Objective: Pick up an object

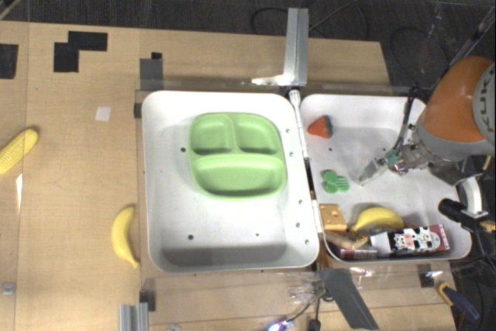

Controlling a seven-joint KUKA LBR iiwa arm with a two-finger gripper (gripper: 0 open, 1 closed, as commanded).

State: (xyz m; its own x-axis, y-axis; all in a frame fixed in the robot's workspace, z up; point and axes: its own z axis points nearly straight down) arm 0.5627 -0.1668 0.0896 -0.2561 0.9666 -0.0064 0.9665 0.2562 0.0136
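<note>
You see the two white bins side by side on the wooden bench, and the gripper is low inside the right bin, over its bare white floor near the middle. It points down and to the view's left from the grey wrist, with the arm's orange band above it at the bin's right side. From this angle you cannot tell whether the gripper is spread or closed, and it reads only as one slim grey shape. The things to pick from all lie in this right bin. A small green toy lies just beside the gripper's tip on the view's left, apart from it. A red toy strawberry with a green top lies further up, near the wall shared with the other bin. Along the bin's near wall a yellow banana rests with a tan cracker-like square on its left, and a small carton with a black-and-white print lies on its side just below and right of the banana. The left bin holds a pale green divided plate, lying flat toward the bin's far side. Out on the bench, a second banana lies just beside the left bin's outer wall, and a yellow corn cob lies well apart at the view's left edge. A metal post stands at the far side where the two bins meet.
</note>
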